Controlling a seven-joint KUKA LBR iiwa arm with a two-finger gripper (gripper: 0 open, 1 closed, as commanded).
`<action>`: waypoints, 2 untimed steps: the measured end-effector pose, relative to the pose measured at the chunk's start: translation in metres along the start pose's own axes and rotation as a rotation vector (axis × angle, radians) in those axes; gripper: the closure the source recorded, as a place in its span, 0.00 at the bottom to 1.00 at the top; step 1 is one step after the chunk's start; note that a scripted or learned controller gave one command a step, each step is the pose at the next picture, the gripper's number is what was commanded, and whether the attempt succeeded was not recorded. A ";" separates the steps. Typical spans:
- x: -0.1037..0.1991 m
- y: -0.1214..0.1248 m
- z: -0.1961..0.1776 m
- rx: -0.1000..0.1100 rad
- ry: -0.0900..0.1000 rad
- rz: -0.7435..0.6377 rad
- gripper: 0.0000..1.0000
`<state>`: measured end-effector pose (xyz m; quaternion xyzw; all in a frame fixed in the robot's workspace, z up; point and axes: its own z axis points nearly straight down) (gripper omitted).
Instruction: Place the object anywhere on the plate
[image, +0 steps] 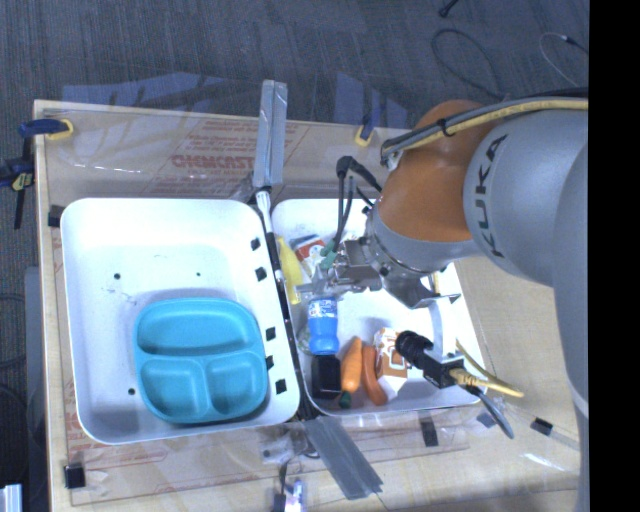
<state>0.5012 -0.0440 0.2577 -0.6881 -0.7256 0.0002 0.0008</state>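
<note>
The tool (338, 268) hangs over the upper middle part of the right bin (305, 215), at the end of the grey arm (500, 200) that comes in from the right. From this view I cannot tell whether the tool is clenched or released, and I cannot see anything grasped in it. Just below the tool a small blue bottle (322, 325) lies in the same bin. A yellow thing (290, 270) lies beside the tool along the left wall of the bin, and a red and white packet (305, 246) is above it. Lower in this bin there are a black block (325, 378), an orange carrot (352, 365) and an orange and white packet (388, 362), close together. The blue plate (200, 360), with three compartments, lies in the lower part of the left bin (150, 250), well apart from the tool. Both bins stand side by side on the worktop (150, 150).
</note>
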 end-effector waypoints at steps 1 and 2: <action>0.078 0.021 0.066 0.005 -0.002 0.014 1.00; 0.078 0.022 0.066 0.005 -0.002 0.015 0.00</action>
